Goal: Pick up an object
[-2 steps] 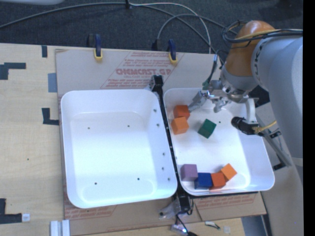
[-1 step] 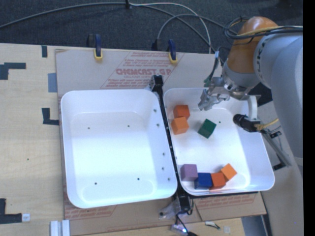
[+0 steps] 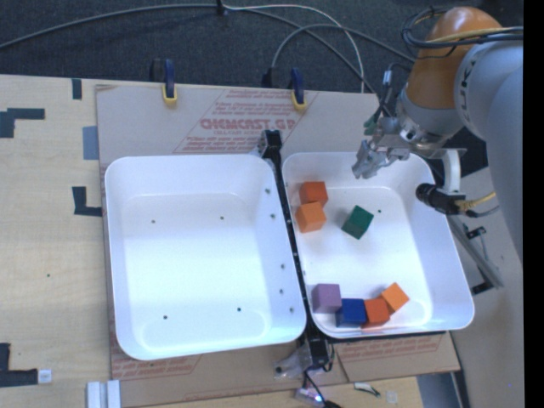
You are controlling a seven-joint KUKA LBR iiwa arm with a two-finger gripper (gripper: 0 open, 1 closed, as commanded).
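Gripper (image 3: 367,167) hangs over the far edge of the right bin (image 3: 442,270), pointing down; whether it is apart or together cannot be told, and nothing shows held in it. Nearest, just below it, sits a green cube (image 3: 358,222). To its lower left are two orange cubes (image 3: 311,205), touching. Well below, at the bin's near edge, cluster a purple cube (image 3: 326,297), a blue cube (image 3: 351,312) and two more orange cubes (image 3: 385,303). These blocks look small, rigid and light; squeezing two opposite flat faces of the isolated green cube seems easiest.
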